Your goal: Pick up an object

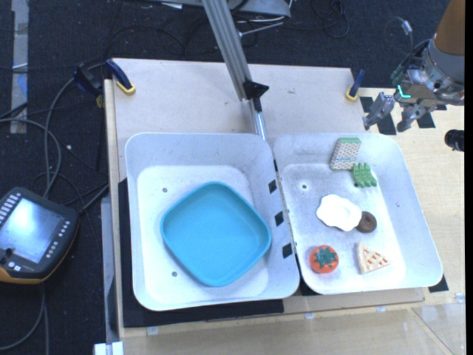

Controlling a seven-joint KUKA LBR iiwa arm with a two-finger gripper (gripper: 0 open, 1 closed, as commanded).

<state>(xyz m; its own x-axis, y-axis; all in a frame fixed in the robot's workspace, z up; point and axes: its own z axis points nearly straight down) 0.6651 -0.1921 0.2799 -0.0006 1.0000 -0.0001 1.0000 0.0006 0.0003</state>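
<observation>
Just below the claw [400, 115], spread wide and gripping nothing, the right bin [414, 198]'s top edge is seen.

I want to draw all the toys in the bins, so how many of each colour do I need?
Blue: 1, the dish
White: 1, the blob
Brown: 1, the small round piece
Red: 1, the tomato
Green: 1, the small toy
Speckled: 1, the block
Tan: 1, the wedge
Total: 7
</observation>
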